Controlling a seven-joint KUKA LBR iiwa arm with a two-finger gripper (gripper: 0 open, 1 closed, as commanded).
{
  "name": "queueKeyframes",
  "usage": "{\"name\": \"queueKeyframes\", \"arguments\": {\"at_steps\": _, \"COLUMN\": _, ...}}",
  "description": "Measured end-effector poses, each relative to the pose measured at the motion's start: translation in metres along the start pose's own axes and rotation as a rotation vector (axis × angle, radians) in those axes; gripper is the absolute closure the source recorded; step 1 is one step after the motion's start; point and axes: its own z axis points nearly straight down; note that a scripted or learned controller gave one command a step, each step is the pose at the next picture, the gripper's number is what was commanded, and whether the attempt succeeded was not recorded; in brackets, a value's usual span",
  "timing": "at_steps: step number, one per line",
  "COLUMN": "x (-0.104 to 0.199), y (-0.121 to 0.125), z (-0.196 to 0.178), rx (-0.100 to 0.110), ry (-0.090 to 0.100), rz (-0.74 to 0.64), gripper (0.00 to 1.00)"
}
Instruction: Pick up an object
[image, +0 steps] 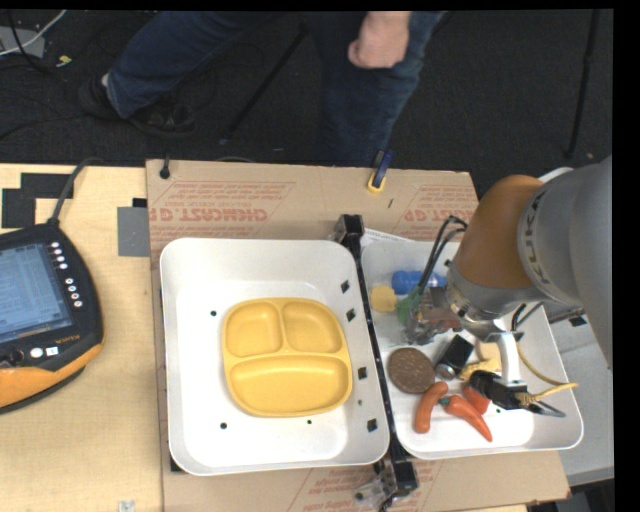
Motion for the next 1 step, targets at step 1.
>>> {"name": "queueKeyframes", "arguments": {"at_steps": 1, "x": 0.0901, "y": 0.0050, "z": -0.0959, "rx": -0.011, "ry": 0.002, "rz": -0.017, "gripper": 1.00}}
